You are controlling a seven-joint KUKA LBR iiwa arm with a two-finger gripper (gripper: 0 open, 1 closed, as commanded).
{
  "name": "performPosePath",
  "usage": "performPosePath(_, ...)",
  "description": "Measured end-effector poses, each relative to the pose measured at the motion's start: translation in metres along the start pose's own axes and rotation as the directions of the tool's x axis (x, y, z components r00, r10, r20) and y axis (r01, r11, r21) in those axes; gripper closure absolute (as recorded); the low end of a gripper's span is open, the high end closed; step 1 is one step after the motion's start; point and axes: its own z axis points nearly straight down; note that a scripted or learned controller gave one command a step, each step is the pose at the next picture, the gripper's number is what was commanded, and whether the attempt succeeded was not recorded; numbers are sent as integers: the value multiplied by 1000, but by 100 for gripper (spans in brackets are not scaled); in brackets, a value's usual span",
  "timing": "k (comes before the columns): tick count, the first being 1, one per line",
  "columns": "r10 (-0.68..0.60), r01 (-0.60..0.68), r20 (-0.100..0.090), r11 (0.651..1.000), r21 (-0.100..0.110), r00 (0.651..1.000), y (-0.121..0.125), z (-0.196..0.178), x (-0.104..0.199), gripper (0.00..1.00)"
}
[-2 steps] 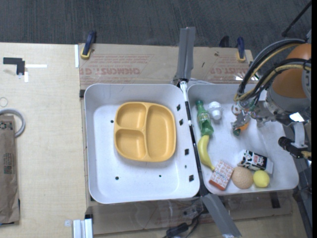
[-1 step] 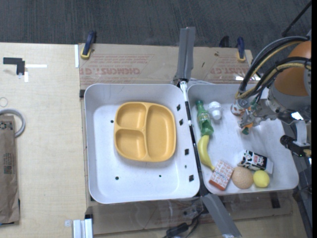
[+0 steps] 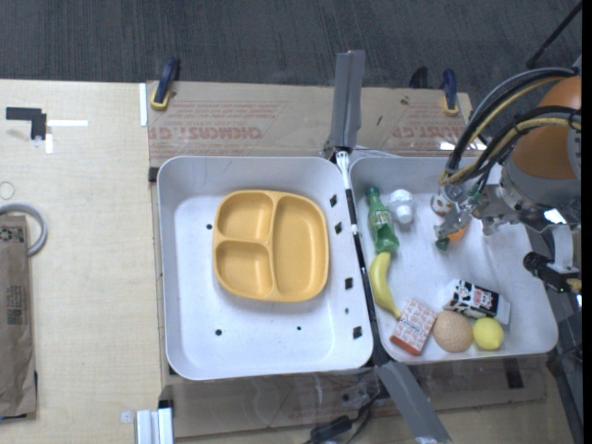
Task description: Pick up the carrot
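Note:
The carrot is a small orange piece with a green tip, in the upper middle of the right bin. My gripper reaches in from the right and stands directly over it. The fingers are closed on the carrot's upper end, and the orange body pokes out just below them. Whether the carrot's lower tip touches the bin floor I cannot tell.
In the right bin lie a green bottle, a white lump, a banana, an orange-white box, a brown ball, a lemon and a black-white carton. A yellow divided plate sits in the left bin.

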Motion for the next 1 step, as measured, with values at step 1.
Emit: performPosePath(1,2,-2,1,1000,-1,1000,0,-9,-1,100)
